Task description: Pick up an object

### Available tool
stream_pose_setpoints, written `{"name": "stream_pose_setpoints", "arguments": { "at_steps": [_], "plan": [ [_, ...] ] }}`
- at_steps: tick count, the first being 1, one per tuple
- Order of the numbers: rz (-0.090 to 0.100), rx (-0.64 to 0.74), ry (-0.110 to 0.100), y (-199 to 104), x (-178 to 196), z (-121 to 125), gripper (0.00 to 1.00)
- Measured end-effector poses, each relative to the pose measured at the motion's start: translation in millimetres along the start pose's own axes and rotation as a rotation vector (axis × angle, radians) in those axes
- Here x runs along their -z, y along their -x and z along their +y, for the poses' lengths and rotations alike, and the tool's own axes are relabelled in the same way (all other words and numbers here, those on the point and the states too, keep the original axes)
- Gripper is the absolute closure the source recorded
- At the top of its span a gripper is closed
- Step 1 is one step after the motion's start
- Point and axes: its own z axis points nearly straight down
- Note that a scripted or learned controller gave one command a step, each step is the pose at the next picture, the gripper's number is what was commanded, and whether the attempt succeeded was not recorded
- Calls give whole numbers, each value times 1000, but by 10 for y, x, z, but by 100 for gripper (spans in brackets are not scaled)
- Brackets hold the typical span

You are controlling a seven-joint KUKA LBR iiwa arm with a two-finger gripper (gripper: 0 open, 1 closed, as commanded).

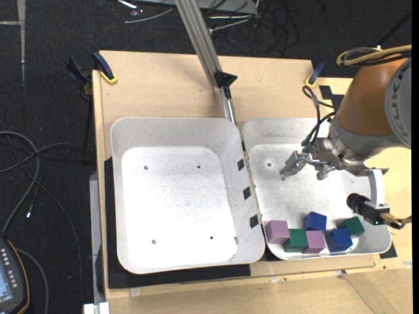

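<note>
Hand (292,164) hangs over the right bin (275,133), can't tell its grip. Blocks (315,221) are clustered below it at the near wall. They look light, stiff, smooth; pinch flat opposite faces.

- Six small blocks lie clustered along the near edge of the right bin (366,241).
- A light purple block (277,231) sits leftmost, nearest the bin's left wall.
- A dark green block (298,239) lies just right of it, touching or nearly so.
- A second light purple block (315,241) rests beside that green one.
- A blue block (315,221) sits just behind these, slightly tilted.
- Another blue block (338,239) lies right of the second purple one.
- A green block (354,226) sits farthest right, just behind that blue block.
</note>
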Motion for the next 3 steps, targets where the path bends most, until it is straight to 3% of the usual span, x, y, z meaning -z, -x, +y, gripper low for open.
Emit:
{"name": "stream_pose_setpoints", "arguments": {
  "at_steps": [1,2,3],
  "plan": [
    [-4,-10,-4,646,173,343,0],
    [-2,-1,-6,606,260,342,100],
    [6,-5,-20,132,-604,-250,100]
  ]
}}
